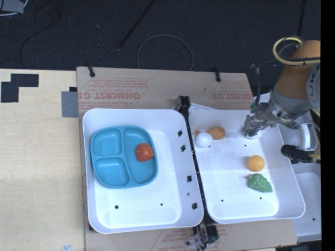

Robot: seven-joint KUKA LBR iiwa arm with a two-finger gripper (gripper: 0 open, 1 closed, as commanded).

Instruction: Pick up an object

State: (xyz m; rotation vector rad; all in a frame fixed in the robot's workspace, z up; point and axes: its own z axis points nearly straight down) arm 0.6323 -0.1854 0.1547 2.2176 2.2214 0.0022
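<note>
Two shallow white bins are seen side by side on the tabletop (36, 156). In the left bin (167, 208) a blue divided plate (112, 163) is set, with a red tomato-like object (144, 152) lying in its right compartment. In the right bin (235, 205) a white egg (203, 138) is found touching an orange-brown piece (216, 133) near the far left corner; an orange ball (256, 163) lies just beside a green bunch of grapes (259, 183) toward the right side. The gripper (252, 127) is positioned low over the right bin's far right part, well apart from every object; nothing is seen held, and its opening cannot be told.
</note>
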